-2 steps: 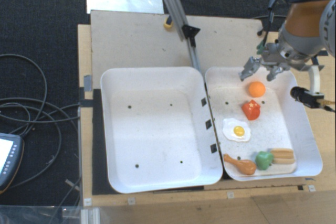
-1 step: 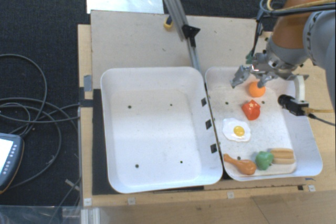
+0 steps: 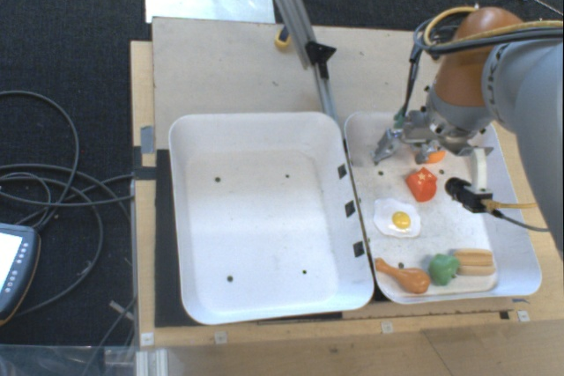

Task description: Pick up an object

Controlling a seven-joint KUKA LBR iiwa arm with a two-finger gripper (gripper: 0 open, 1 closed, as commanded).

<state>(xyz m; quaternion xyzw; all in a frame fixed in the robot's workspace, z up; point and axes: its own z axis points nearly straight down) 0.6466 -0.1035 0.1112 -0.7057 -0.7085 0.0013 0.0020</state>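
The right bin (image 3: 520, 269) holds several toy foods. A red pepper (image 3: 422, 184) lies near its middle, with a fried egg (image 3: 398, 220) just below it. Along the front wall sit a brown drumstick (image 3: 404, 275), a green vegetable (image 3: 443, 268) and a hot dog (image 3: 474, 261). A small orange piece (image 3: 435, 157) peeks out from under the wrist. My gripper (image 3: 386, 147) hovers over the bin's upper left part, above and left of the red pepper. I see nothing held in it.
The left bin (image 3: 189, 189) sits beside the right one, joined by black clips (image 3: 350, 209). A grey pole (image 3: 295, 4) slants down to the bins' back edge. A black cable plug (image 3: 463, 192) hangs right of the pepper. Cables lie on the floor at left.
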